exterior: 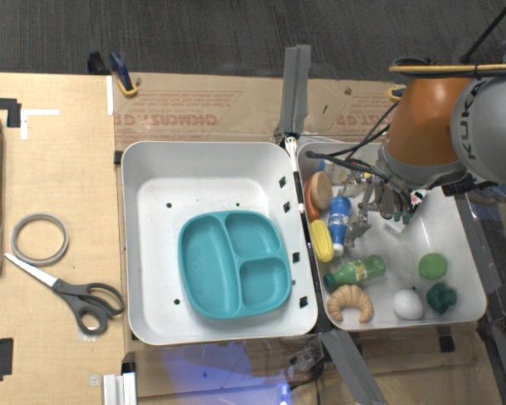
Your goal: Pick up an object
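Bench [51, 167] first, since it's the biggest thing I've got on screen: light wood, with two white bins sitting side by side on it. The left bin [143, 226] has a teal divided plate [234, 264] lying flat in the middle, three compartments, nothing in them. The right bin [455, 251] is where all the pickable stuff lives.

The arm [438, 125] comes in from the right, grey with that orange band, hanging over the back of the right bin. The gripper [379, 209] is down low near the bin's back-left area, just right of the blue bottle. Honestly I can't tell how the jaws stand, it's a dark tangle of cables and metal from up here, and I see nothing between them.

Objects along the left wall of that bin, back to front: an orange-brown rounded thing [319, 191], a blue bottle [339, 219], a corn cob [321, 240], a green bottle [354, 272] lying down, a croissant [351, 302]. Front right: green ball [433, 266], white egg [408, 305], dark green lump [442, 297].

Off on the bench to the left: scissors [72, 291] and a tape roll [40, 238].
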Tool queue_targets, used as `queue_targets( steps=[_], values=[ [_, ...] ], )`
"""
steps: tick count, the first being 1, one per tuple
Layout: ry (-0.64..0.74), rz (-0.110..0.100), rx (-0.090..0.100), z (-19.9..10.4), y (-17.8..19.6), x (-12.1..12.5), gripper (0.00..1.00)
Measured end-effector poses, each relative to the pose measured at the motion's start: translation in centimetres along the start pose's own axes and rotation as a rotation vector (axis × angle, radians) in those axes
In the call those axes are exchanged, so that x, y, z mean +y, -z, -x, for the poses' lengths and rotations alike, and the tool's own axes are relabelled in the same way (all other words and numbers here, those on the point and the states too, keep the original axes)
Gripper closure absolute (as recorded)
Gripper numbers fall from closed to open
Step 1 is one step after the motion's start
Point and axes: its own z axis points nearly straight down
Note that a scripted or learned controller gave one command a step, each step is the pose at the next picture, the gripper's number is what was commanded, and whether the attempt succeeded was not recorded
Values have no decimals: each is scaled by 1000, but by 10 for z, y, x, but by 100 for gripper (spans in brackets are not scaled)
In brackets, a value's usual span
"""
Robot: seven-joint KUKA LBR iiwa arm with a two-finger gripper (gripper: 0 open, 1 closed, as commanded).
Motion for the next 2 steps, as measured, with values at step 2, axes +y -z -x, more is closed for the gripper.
queue_targets(
  steps=[2],
  values=[
    [-311, 0, 2, -41, -1, -7, 0]
  ],
)
